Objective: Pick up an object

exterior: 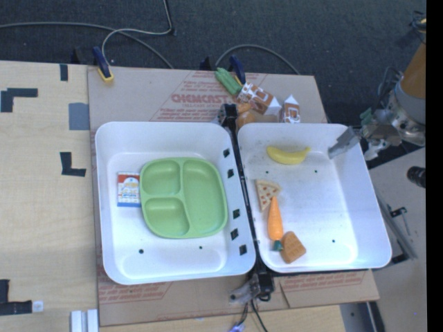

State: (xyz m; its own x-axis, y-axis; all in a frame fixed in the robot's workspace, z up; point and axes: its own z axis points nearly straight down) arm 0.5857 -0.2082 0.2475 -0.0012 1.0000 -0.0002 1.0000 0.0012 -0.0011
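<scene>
Banana [288, 155], a small yellow toy one, lies near the far edge of the right bin [360, 206], curved side down toward the bin's middle; it is the object closest to the gripper [346, 142], so I take it as the likeliest pick. It looks like light moulded plastic or foam: stiff enough not to crush, but smooth and rounded, so it may roll or slip out of a shallow pinch. The best hold, I judge, is across the thick middle of its curve, not at the tapered ends.

One grey finger shows at the bin's far right corner, above the rim and well apart from the banana. Whether the tool is spread or closed I cannot tell; nothing is seen between its parts.

Along the right bin's left edge lie a wedge-shaped toy slice [266, 193], a toy carrot [275, 220] touching it, and a small orange-brown block [293, 247] just beside the carrot's tip. These are crowded and harder to take singly.

In the left bin [114, 254], a green divided plate [184, 197] sits at the middle, and a small card box [128, 189] is against its left edge.
</scene>
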